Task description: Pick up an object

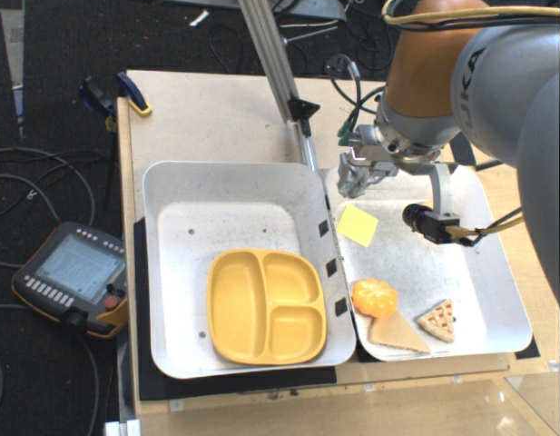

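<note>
Yellow flat square (358, 225) under gripper (352, 183) looks thin, light, hard to pinch; take an edge. Finger state: cannot tell.

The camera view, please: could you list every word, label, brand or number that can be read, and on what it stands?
"KUKA", partly cut off, running down the grey arm.
Teach pendant: its screen and buttons are too small and blurred to read.
Nothing legible on the yellow divided tray or the white bins.
</note>
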`<action>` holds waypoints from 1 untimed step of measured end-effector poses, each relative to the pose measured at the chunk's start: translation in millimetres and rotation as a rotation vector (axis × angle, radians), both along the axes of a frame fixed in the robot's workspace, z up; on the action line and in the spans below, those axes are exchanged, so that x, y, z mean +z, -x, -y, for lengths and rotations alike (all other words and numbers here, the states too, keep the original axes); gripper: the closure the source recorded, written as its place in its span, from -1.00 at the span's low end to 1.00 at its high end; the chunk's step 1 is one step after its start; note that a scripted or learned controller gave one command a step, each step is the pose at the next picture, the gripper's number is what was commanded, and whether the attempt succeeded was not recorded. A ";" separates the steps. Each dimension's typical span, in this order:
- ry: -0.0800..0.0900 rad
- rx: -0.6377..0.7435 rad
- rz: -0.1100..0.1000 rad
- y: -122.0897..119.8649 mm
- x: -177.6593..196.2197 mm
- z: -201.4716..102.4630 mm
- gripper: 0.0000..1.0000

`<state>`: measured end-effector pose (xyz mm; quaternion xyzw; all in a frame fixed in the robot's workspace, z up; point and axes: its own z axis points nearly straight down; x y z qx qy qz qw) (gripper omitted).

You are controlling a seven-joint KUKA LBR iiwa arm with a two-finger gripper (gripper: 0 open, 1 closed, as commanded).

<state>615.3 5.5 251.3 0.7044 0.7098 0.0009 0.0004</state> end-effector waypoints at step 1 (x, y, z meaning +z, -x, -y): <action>0.000 0.000 0.001 -13.3 -1.0 -48.1 1.00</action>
